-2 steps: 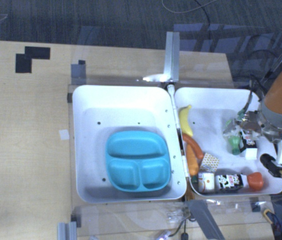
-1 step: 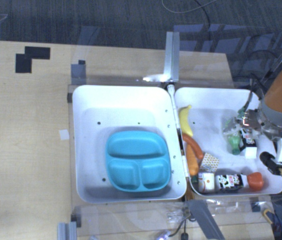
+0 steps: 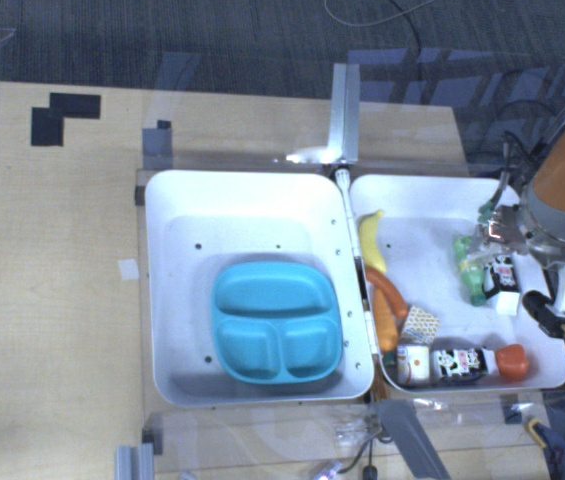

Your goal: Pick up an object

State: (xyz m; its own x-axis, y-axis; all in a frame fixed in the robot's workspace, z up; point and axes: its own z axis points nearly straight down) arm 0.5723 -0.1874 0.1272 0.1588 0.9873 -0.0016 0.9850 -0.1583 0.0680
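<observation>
Partly hidden: fingers (image 3: pixel 492 253) over a green object (image 3: pixel 470 266), grip state impossible to tell.

The right bin (image 3: pixel 432 203) has bare floor in its middle and upper part. A banana (image 3: pixel 371 242) and carrot (image 3: pixel 390 310) line its left wall; a bottle (image 3: pixel 467 362) lies along the near wall.

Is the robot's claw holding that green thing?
Cannot be told. The claw is right at the translucent green plastic object in the right white bin.
</observation>
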